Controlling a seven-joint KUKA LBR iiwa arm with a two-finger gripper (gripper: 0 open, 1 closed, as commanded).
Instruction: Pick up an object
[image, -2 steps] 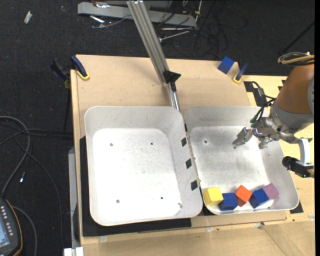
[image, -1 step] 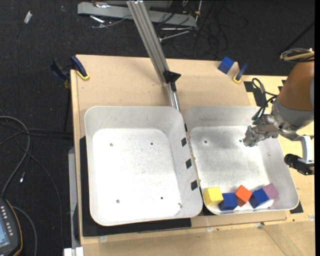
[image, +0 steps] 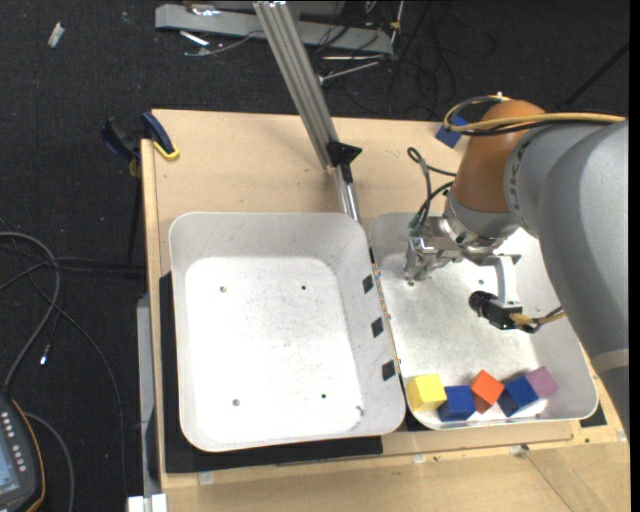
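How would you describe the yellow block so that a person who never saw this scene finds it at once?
Look at the right bin, the one under the arm. Along its near edge a row of small blocks lies. The yellow block is at the left end of this row, beside a blue block, and it is the one yellow piece.

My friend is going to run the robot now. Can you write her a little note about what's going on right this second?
Gripper: low over the far end of the right bin, nothing seen between its fingers; open or shut is too small to tell.
Blocks: all bunched along the right bin's near edge: yellow block, blue block, orange block, another blue block, purple block.
Left bin: sits beside the right one.
Done: nothing picked up yet.
Left: bring the gripper over to the blocks, grab one and lift it.
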